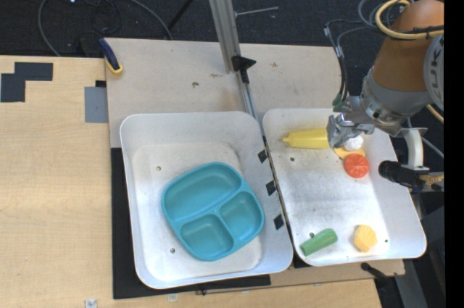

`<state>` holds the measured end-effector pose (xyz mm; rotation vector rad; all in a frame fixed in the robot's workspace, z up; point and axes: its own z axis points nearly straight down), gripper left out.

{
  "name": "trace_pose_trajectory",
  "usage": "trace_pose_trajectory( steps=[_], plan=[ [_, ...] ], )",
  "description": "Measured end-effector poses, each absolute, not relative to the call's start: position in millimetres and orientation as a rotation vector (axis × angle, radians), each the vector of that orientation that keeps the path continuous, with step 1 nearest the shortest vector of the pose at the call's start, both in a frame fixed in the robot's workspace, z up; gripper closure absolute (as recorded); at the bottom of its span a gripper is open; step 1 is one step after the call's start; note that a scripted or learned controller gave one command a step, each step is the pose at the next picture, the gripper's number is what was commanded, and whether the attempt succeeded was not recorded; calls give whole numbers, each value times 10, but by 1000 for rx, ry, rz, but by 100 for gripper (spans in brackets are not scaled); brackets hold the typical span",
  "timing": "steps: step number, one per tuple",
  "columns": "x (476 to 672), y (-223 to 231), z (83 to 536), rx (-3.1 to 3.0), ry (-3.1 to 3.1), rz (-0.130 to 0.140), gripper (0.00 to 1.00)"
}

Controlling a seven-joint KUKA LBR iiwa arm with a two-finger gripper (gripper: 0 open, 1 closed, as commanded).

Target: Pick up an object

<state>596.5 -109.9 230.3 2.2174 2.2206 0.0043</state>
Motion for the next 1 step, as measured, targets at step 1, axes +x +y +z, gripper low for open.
trace_pose_trajectory(
  steps=[1],
  plan=[
    [5966,-1098,2272,2219,2225,-2,100]
  ],
)
